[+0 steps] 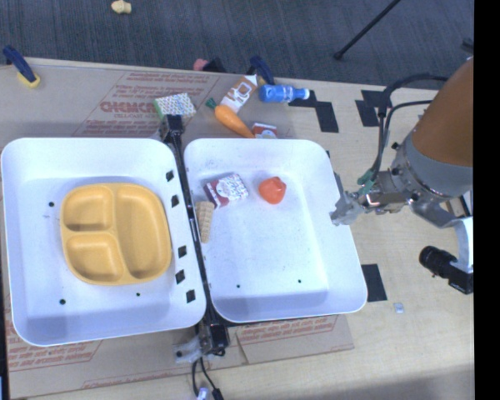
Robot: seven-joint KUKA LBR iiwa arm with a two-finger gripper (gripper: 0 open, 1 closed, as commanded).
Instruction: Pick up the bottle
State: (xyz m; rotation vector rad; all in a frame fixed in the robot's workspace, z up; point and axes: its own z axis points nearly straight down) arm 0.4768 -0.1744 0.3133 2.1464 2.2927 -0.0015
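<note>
Clearly the approach step: the arm (pixel 446 132) sits right of the right bin (pixel 337 248), gripper (pixel 347 209) at its rim, its state unclear. Behind that bin lies the bottle (pixel 279 94), so the reach must go beyond, past carrot (pixel 232 121) and carton (pixel 236 94).

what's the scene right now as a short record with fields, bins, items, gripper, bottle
left bin: holds a yellow divided plate
right bin: holds a small red and white carton, an orange-red round item and a cone-shaped piece by its left wall
bottle: blue, lying on its side on the cardboard behind the right bin, outside both bins
near the bottle: carrot, white pouch
gripper: at the right bin's right rim, apart from the bottle
task state: bottle not yet picked up
</note>
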